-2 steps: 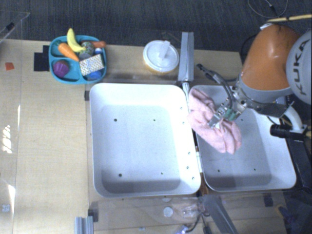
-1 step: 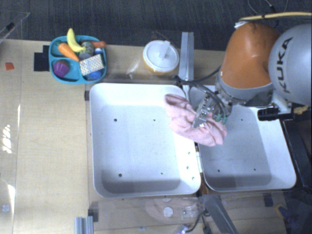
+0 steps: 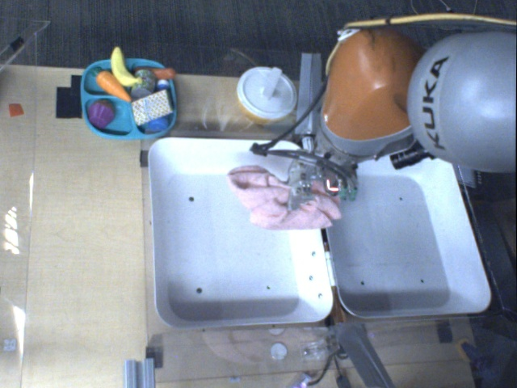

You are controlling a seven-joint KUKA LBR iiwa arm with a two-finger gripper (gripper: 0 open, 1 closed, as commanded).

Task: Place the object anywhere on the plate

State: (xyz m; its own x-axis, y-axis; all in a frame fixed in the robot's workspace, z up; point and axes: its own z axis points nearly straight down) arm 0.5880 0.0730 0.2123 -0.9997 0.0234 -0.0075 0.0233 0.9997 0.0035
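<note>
Two white bins sit side by side on a pale wooden bench (image 3: 73, 241) at frame centre, against dark flooring above. A blue tray (image 3: 125, 99) of toy food occupies the upper left, a lidded cup (image 3: 267, 94) beside it. The gripper (image 3: 311, 186), state indeterminable, hangs over a pink cloth (image 3: 271, 199) draped in the left bin (image 3: 202, 257), near its right wall.

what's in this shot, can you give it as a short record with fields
arm: grey with orange band, reaching in from the right over the bins' back edge
tool: low over the pink cloth, near the seam between the bins
pink cloth: crumpled, in the left bin at its back right, one end against the divider
right bin: white, beside the left bin
blue tray: on the bench, back left, holding toy food including a banana
lidded cup: behind the left bin
plate: cannot tell
</note>
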